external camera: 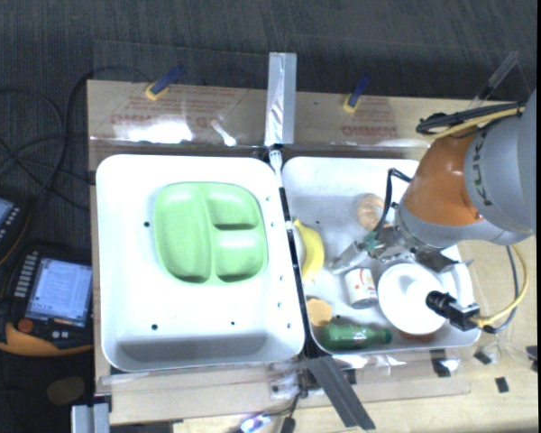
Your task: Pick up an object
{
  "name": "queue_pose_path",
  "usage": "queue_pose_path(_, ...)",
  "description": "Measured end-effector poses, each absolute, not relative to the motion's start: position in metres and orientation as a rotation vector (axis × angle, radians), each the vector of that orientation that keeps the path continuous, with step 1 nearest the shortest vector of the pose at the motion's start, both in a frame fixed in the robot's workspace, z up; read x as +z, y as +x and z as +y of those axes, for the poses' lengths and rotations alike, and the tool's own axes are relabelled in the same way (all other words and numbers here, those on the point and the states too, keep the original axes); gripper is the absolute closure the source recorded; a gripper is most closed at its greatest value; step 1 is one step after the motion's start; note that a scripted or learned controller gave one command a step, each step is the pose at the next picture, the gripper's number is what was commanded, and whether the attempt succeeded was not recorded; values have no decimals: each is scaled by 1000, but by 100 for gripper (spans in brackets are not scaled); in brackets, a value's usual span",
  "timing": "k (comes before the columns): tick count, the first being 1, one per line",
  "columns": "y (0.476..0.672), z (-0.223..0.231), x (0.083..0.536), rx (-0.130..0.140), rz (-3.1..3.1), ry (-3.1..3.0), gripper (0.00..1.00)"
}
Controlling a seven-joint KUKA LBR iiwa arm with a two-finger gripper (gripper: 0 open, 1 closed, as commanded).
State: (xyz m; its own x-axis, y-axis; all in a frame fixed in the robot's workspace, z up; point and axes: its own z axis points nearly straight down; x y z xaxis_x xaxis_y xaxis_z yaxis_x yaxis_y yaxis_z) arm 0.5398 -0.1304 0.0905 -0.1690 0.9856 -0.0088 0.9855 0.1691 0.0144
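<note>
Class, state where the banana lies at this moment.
The banana lies in the right bin, against its left wall beside the divider, with the green bottle below it in the camera view.

You had bright, even overhead light on the bench (99, 115), and it washed the two white bins close to pure white. The left bin (126, 332) kept a soft grey shadow along its near wall, below the green tray (207, 231). Glare streaked the clear plastic sheet (189, 115) at the bench's far edge and the metal strip (280, 97) between the bins. The dark floor (36, 25) stayed dim and grainy. The whole picture was slightly soft, and small items in the right bin (298, 174) blurred together.
</note>
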Motion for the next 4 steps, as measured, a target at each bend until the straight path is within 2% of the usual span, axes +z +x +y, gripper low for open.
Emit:
queue_pose_path(1,501,-105,91,11,2511,1855,0)
queue_pose_path(2,502,-104,101,15,2513,1858,100)
queue_pose_path(3,512,-40,222,-4,2384,2047,100)
queue_pose_path(4,512,-40,222,-5,2383,2047,0)
